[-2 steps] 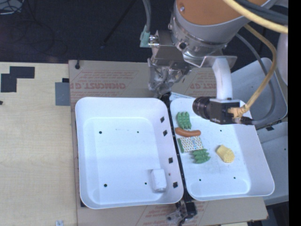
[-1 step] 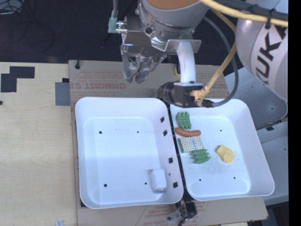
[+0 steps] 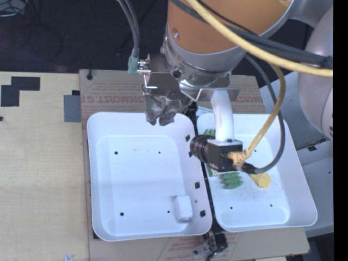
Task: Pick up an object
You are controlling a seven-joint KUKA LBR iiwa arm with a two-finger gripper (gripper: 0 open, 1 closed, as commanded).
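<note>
My gripper [image 3: 161, 113] hangs below the big grey and orange wrist, over the back edge of the left bin [image 3: 109, 145] near the divider between the bins. A small white block [image 3: 183, 207] lies in the left bin's front right corner, well in front of the gripper. In the right bin [image 3: 288, 200] a green leafy piece [image 3: 232, 180] and a small yellow piece [image 3: 262, 179] lie near the middle. A pale item with green print [image 3: 205, 116] at that bin's back is partly hidden by the arm.
A black box on a white post [image 3: 216, 150], with a yellow cable, hangs from the arm over the right bin's left side. Both bins rest on a brown cardboard sheet [image 3: 103, 91]. A light wooden bench top [image 3: 38, 173] spreads to the left.
</note>
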